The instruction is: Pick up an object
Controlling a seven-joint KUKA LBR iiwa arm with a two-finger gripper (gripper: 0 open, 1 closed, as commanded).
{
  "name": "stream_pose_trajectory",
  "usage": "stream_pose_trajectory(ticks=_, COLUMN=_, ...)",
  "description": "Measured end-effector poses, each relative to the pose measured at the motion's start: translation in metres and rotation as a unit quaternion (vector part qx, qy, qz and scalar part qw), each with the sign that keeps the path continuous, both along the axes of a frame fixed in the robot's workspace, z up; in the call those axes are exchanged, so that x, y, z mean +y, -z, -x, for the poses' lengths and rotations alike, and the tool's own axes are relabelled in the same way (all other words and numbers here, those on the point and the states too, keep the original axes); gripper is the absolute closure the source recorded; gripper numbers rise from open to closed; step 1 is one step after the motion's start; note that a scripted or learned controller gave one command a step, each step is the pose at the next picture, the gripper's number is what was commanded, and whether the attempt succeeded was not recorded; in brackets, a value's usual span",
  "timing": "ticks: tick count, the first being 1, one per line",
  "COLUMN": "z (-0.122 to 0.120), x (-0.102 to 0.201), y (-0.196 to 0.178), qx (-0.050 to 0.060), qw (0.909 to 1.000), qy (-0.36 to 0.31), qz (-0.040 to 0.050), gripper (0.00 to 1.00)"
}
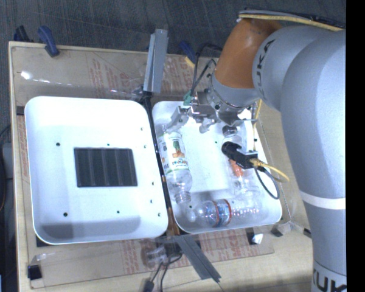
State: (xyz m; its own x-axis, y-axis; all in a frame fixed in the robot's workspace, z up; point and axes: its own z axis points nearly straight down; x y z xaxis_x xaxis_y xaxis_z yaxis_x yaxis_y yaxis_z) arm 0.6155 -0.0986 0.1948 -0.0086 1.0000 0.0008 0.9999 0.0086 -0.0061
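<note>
Camera view: The arm is extended from the right over the far end of the right bin. The gripper is seen at the wrist, above the bin's far left corner. The state of the jaws cannot be told from this angle, and nothing is seen held by them.

Three clear plastic bottles are seen in the right bin. The labelled bottle lies lengthwise along the left wall, its far end just beside and below the gripper. A second bottle lies across the near end. A third bottle lies along the right wall, partly hidden by a black fitting and cable. The left bin holds no objects.

The task is judged not yet done: all bottles rest on the bin floor. A descent, a closing and a lift are judged to remain. The labelled bottle is judged the likeliest target.
</note>
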Motion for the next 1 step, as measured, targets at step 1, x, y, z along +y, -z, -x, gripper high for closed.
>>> stream_pose_trajectory(ticks=1, z=0.0131, x=-0.0233, y=0.0962, qx=0.000, qw=1.0000, qy=0.002, qz=0.0005, gripper=0.00)
